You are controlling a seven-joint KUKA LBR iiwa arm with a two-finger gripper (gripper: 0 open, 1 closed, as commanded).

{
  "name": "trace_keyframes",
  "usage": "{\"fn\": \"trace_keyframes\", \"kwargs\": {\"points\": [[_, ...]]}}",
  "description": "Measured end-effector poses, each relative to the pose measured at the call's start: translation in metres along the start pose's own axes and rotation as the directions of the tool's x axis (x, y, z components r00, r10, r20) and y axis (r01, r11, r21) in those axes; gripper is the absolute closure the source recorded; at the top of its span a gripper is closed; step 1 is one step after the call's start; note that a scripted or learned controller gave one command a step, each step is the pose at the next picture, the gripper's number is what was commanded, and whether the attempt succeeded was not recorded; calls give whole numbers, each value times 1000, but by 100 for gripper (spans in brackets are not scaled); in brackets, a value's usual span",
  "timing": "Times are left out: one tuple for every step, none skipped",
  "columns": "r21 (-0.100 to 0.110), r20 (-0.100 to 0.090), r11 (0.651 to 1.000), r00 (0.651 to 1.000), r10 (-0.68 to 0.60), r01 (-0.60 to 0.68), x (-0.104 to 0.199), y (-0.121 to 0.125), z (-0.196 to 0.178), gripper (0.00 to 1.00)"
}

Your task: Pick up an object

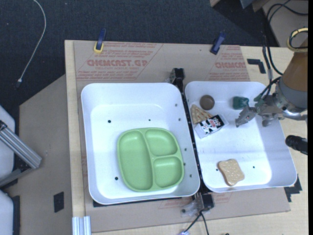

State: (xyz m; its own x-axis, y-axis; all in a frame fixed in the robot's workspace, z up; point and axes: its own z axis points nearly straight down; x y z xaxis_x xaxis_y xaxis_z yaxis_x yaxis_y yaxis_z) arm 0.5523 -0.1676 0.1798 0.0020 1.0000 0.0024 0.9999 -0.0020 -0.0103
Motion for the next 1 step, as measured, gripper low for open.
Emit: {"fn": "trace_keyframes", "kwargs": {"points": [[-10, 2, 1000, 1000, -2, 2, 0, 3, -5, 0]]}}
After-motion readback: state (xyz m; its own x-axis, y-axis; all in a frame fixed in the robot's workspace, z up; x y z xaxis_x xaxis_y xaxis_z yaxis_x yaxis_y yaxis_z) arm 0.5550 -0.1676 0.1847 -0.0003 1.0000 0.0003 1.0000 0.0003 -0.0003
